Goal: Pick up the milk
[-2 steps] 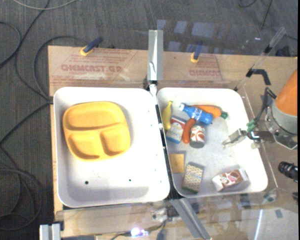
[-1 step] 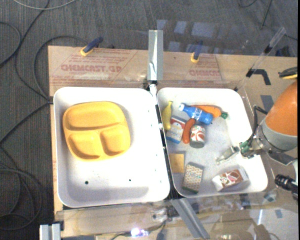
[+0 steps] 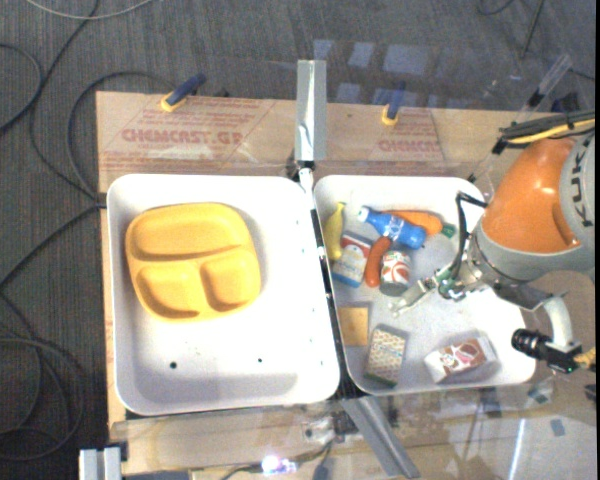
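The milk (image 3: 461,359) is a small white and red carton lying on its side near the front right corner of the right bin (image 3: 500,313). My gripper (image 3: 429,288) hangs low over the middle of that bin, under the grey wrist and orange band (image 3: 525,213). It is behind and a little left of the milk and apart from it. Nothing is visibly held.
In the right bin's back left lie a banana (image 3: 334,230), a blue bottle (image 3: 396,228), a carrot (image 3: 422,218), a red sausage (image 3: 373,261) and a can (image 3: 396,269). A tan cracker (image 3: 354,324) and a patterned block (image 3: 385,354) sit at the front left. The left bin holds a yellow divided tray (image 3: 193,258).
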Motion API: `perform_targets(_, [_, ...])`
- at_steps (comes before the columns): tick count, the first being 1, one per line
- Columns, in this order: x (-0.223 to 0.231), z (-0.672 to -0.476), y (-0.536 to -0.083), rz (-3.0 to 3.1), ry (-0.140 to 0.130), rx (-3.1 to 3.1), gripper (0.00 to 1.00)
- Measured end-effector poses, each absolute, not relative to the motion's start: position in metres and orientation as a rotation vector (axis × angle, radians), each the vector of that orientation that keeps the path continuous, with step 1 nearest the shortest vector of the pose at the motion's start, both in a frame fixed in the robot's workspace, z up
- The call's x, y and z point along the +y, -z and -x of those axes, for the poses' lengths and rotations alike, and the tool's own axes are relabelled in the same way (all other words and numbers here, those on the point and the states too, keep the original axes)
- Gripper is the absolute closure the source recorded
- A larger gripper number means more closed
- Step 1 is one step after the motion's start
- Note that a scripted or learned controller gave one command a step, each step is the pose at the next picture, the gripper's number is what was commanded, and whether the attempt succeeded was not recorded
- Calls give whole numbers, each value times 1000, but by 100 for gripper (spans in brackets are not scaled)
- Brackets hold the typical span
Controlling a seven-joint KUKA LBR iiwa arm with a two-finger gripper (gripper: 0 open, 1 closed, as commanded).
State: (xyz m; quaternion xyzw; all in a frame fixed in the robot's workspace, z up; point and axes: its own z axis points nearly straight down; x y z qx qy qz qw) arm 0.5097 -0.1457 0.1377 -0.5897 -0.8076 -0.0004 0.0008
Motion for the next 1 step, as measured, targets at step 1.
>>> perform_targets(1, [-164, -530, -178, 1801, 1, -2572, 0])
